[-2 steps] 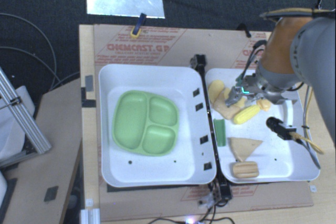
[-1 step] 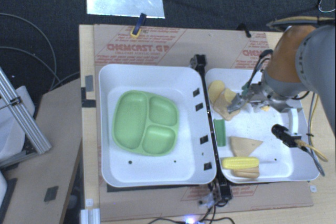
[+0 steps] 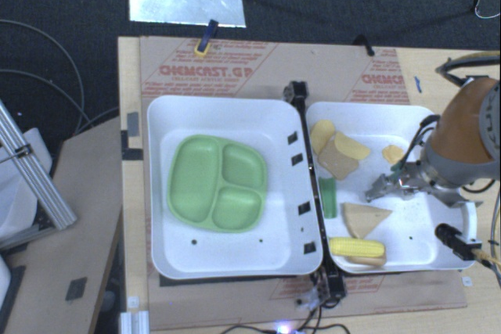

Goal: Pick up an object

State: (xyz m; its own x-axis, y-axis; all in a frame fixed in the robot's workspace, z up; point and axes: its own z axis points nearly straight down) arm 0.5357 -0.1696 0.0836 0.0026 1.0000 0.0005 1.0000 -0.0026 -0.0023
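— Corn cob, lower right bin edge?
— Yes; tan wedge just above. Gripper beside the wedge, holding nothing visible; jaw spread: cannot tell.

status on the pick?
Gripper low in right bin, nothing seen between jaws. Tan wedge just below it. Corn cob at near wall, green tray in left bin.
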